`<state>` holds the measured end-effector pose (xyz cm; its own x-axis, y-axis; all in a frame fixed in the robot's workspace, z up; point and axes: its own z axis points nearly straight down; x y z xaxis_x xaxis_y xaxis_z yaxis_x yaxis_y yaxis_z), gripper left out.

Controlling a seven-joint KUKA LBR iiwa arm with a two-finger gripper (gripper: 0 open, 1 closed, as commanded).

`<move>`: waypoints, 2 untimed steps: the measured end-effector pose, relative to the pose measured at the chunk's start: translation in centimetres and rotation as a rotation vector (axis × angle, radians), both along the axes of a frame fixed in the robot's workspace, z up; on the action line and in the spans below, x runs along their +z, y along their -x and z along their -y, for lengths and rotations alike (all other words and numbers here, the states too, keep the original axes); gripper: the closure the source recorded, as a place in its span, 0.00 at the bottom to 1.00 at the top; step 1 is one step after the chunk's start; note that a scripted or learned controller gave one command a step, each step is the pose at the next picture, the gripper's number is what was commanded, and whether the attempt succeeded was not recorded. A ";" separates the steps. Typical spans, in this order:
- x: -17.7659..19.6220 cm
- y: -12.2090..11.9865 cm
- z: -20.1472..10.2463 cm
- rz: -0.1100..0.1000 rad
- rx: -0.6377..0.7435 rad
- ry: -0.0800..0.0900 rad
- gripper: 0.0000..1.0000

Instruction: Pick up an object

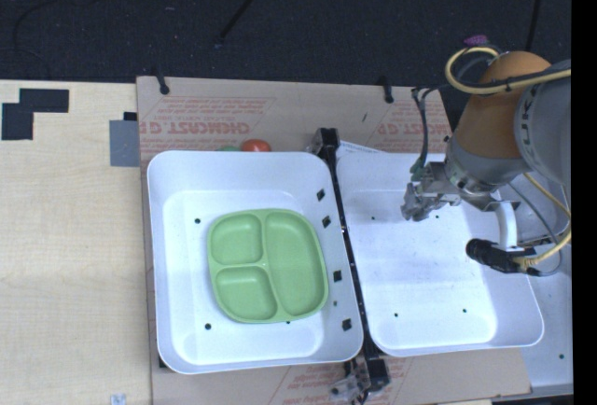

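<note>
Hovering over the right bin [438, 319], upper part, is the tool [422, 203]. It sits at the end of the grey arm [536, 137], which comes in from the right w/ its orange band [494, 109] just above the wrist. Can't tell whether the tool is wide or narrow, too small and dark from this angle, and nothing is visibly between its tips.

Only obvious pick candidate is the green divided plate [268, 264]. It lies flat in the middle of the left bin [177, 207], three compartments up, well apart from the tool w/ the black divider [340, 244] between the bins in the way. A small red object [256, 146] sits just outside the left bin's far rim on the cardboard [280, 118]; prob. not reachable as a bin pick.

Why this layout: the bins are side by side so the arm can work either one from a single base pos. The plate being centred keeps its rim off the bin walls, which leaves approach room.

Judgement: task is at the start, nothing lifted. The floor of the right bin under the tool looks bare, so closing here likely grabs air. A flat, low plate is a hard grasp for two fingers; it likely needs a rim pinch, w/ a risk of sliding.
</note>
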<state>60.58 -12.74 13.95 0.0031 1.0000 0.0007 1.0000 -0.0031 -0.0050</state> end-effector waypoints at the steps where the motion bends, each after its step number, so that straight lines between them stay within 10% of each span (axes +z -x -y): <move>1: 5.4 -0.2 1.0 0.007 0.000 0.002 1.00; 2: 11.0 -1.1 1.7 0.009 0.004 0.002 1.00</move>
